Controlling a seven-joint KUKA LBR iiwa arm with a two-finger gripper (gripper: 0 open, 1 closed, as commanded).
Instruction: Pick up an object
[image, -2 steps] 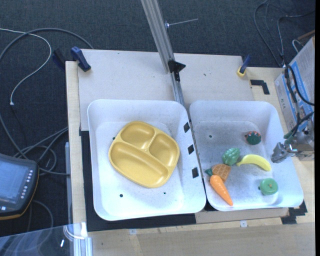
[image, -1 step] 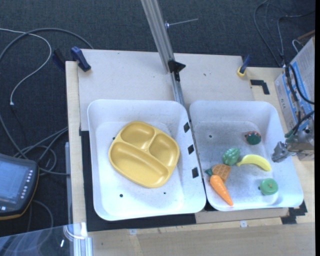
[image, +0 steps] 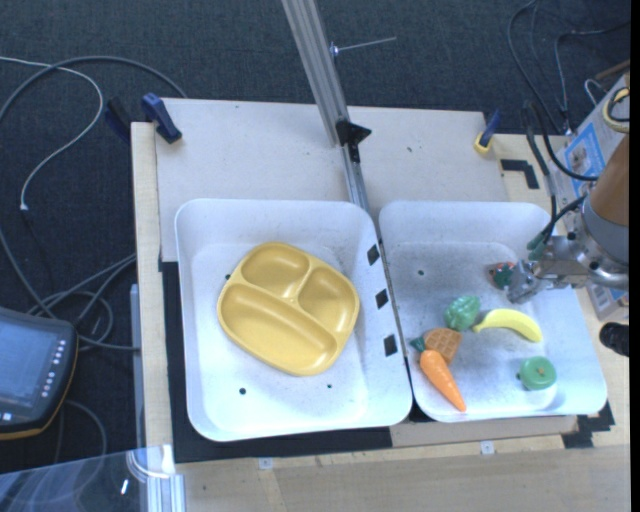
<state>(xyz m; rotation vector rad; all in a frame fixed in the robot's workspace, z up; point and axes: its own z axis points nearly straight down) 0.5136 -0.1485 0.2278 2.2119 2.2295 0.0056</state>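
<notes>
No legible writing is seen. A pale board bench (image: 250, 150) on dark carpet bears two white plastic bins. The gripper (image: 522, 280) is lowered into the right bin (image: 480, 225); its state cannot be told. Just below it lie a curved yellow banana (image: 510, 323), green broccoli (image: 462, 311), an orange carrot (image: 441, 379) and a round green piece (image: 538, 373). Well left, a glossy compartmented yellow plate (image: 288, 307) occupies the left bin (image: 200, 235).

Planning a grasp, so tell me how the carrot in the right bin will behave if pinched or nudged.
The carrot looks like a moulded plastic toy, so probably stiff and light. Its smooth tapered body may slip out of the pincer if pinched near the thin end. It lies flat on the bin floor, and being round it could roll or swing about when nudged, perhaps against the brown piece at its top.
</notes>
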